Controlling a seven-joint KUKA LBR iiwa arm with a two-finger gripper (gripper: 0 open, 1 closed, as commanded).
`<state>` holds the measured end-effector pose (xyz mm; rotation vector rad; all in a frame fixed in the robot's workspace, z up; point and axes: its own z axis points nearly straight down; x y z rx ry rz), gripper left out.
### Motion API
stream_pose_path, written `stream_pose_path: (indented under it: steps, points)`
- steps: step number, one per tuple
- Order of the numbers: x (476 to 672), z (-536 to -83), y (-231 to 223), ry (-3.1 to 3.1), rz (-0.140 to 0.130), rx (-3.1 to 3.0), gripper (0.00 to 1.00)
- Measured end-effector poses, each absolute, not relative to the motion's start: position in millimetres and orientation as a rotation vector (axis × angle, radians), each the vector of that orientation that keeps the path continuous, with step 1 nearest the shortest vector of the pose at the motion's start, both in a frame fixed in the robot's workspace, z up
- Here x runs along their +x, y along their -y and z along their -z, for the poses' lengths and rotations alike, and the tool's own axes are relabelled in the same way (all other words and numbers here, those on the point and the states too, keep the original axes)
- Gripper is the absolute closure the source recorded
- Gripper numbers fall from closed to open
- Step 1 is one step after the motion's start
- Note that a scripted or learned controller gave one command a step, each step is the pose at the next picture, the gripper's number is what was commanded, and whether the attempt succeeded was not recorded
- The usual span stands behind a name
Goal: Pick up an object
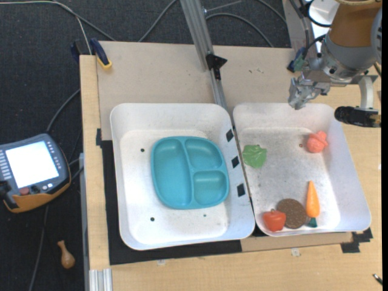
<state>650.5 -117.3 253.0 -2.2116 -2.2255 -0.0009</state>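
Observation:
The right bin (339, 180) holds a green leafy toy (254, 156) at its left wall, a pink toy (316, 142) near its far right, an orange carrot (312, 199), a brown round disc (293, 213) and a red tomato-like toy (274, 220) at its near edge. My gripper (298, 100) hangs above the right bin's far rim, well apart from all the toys, with nothing seen between its fingers.
The left bin (130, 223) carries a blue divided tray (189, 171). A slanted metal post (203, 35) rises between the bins at the back. A pendant (30, 171) lies off the bench to the left.

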Motion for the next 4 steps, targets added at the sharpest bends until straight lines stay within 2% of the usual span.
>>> stream_pose_path:
  steps: [1,3,4]
  points:
    - [639.5,-257,58,2.226,0.002,-2.211,1.0]
    - [609.1,-232,-34,2.224,-0.002,-2.211,1.0]
    - [596.4,-237,-80,2.225,0.001,-2.212,1.0]
